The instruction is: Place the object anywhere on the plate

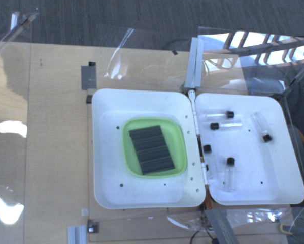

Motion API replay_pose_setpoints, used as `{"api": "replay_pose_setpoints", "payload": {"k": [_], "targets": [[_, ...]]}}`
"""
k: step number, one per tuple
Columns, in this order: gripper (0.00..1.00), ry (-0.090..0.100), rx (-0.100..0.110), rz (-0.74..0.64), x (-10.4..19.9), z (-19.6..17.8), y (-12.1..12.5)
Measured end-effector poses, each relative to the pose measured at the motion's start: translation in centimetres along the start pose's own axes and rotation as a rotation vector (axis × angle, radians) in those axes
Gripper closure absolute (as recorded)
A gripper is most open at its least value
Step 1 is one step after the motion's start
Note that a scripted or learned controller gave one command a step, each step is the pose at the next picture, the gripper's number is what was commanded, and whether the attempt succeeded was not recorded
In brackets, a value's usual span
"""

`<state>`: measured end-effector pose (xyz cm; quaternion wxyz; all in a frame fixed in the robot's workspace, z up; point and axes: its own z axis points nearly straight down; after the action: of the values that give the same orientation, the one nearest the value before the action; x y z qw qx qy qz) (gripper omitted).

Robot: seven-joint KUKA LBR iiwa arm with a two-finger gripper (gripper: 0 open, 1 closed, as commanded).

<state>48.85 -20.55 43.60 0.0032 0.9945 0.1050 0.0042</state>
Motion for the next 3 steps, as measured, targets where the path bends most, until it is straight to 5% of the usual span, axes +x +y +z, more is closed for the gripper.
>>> {"api": "replay_pose_setpoints", "payload": {"k": [3], "targets": [[0.0, 0.0, 0.0, -0.001, 0.01, 0.01, -0.01]]}}
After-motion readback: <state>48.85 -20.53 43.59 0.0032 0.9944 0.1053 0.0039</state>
